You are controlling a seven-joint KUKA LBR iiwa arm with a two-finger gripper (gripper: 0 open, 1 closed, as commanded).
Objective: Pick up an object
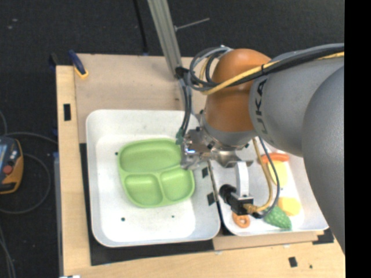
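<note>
A light green divided plate (153, 172) lies in the left white bin (107, 213). My gripper (193, 157) hangs from the orange-banded wrist, low over the plate's right rim, near the wall between the two bins. The arm's grey body covers much of the right bin (316, 216). At that bin's front lie a small orange ring (241, 221), a green knobbly toy (278, 218) and a yellow piece (290, 205). An orange and yellow item (277, 162) sits farther back, partly hidden by the arm.
An aluminium post (164, 30) rises behind the bins at the bench's back edge. The bench's wooden border (127, 80) runs around both bins. A blue clip (77, 62) sits on the back left corner.
</note>
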